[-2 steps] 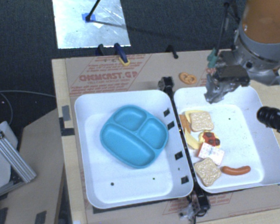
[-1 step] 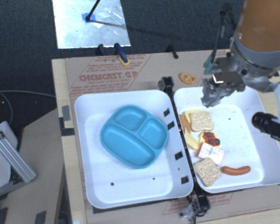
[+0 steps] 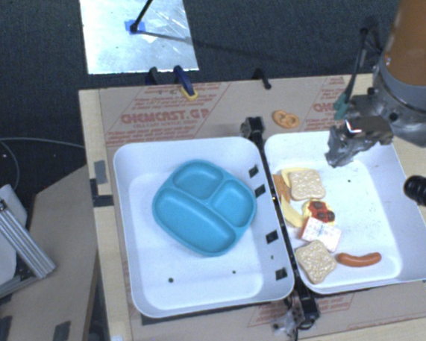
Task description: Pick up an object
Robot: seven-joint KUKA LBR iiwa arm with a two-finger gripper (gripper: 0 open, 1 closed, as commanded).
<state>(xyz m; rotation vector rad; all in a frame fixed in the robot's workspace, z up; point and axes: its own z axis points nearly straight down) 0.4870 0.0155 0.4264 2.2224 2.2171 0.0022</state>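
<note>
**Arm poised over the food bin on a cardboard-lined bench**

The bench was covered by a sheet of brown cardboard [image 3: 214, 102] printed with red lettering, and two shallow white bins sat on it side by side. The left bin [image 3: 145, 285] held a blue divided plate [image 3: 204, 206], lying slightly turned. The right bin [image 3: 408, 252] held the toy food, gathered along its left side: a slice of bread [image 3: 306, 184] near the top, a yellow banana-like piece [image 3: 290, 212] beside it, a small red and dark item [image 3: 320, 210], a white packet [image 3: 321, 231], a second bread slice [image 3: 315, 260] lower down, and a sausage [image 3: 358, 259] just right of that slice. A small pretzel [image 3: 286, 118] lay on the cardboard above the bins.

The gripper [image 3: 343, 148] hung above the upper right part of the right bin, apart from the food; whether its fingers were apart or together could not be told, and nothing was seen between them.

Beyond the bench lay dark carpet [image 3: 23, 64]. A shiny square sheet [image 3: 138, 31] rested on it at the top, and a pale table with metal framing [image 3: 8, 223] stood at the left.
</note>
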